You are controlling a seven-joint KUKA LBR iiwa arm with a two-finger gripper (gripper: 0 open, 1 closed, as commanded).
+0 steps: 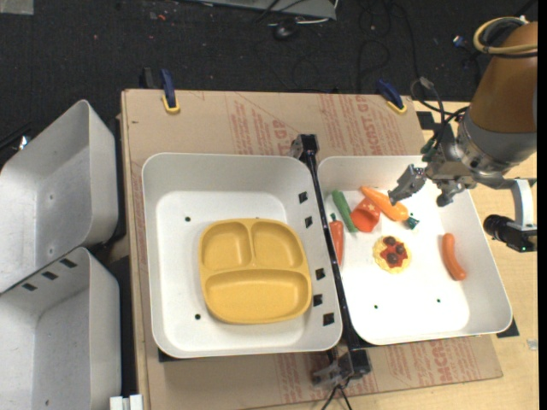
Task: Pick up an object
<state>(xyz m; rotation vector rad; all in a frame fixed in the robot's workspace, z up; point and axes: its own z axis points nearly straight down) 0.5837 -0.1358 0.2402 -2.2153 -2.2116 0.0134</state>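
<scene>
My gripper [427, 188] hangs open over the upper part of the right bin [479, 314], with nothing between its fingers. Just left of its left finger [408, 183] lies an orange carrot [384, 203], with a red pepper piece [365, 219] beside it. A green bean [343, 206] and a thin red stick [337, 240] lie along the bin's left wall. Below the gripper sit a small round pizza [392, 254] and an orange-red sausage [454, 256].
The left bin [171, 229] holds a yellow divided plate [255, 270]. A black divider [325, 237] runs between the two bins. Two more white bins [51, 229] stand off the bench at the left. The right bin's lower half is bare.
</scene>
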